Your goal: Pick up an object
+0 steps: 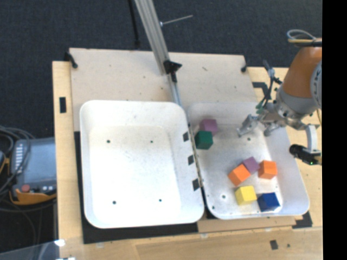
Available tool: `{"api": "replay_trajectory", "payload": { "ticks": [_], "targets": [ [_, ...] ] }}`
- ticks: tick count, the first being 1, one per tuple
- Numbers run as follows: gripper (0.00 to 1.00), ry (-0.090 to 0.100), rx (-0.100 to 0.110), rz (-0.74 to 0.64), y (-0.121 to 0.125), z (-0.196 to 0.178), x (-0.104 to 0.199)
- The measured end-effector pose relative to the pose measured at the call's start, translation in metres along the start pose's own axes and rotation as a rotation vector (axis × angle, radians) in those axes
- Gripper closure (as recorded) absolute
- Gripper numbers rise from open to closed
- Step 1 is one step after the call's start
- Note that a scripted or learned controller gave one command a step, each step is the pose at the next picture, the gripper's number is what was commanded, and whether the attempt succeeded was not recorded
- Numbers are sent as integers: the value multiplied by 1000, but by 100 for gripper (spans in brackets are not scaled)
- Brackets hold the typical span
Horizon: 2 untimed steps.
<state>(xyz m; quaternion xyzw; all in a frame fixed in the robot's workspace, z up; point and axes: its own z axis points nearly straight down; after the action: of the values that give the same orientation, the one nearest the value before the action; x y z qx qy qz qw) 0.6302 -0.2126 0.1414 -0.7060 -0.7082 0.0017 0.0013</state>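
In the right bin (225,158) lie several small blocks. A mauve block (208,125) and a green block (204,140) touch each other near the bin's left wall. Toward the front sit an orange block (239,174), a small purple block (250,164), a second orange block (268,169), a yellow block (245,194) and a blue block (268,201). My gripper (255,125) hangs over the back of this bin, to the right of the mauve block. It is open, with nothing between its fingers.
The left bin (135,161) lies beside the right one. An aluminium post (154,31) slants up from the back edge between the bins. A control pendant (32,167) rests off the bench at the left.
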Motion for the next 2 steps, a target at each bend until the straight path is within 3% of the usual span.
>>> {"api": "replay_trajectory", "payload": {
  "ticks": [1, 2],
  "targets": [
    [100, -4, -9, -2, 2, -16, -1],
    [100, -3, -12, -1, -2, -76, 4]
  ]
}}
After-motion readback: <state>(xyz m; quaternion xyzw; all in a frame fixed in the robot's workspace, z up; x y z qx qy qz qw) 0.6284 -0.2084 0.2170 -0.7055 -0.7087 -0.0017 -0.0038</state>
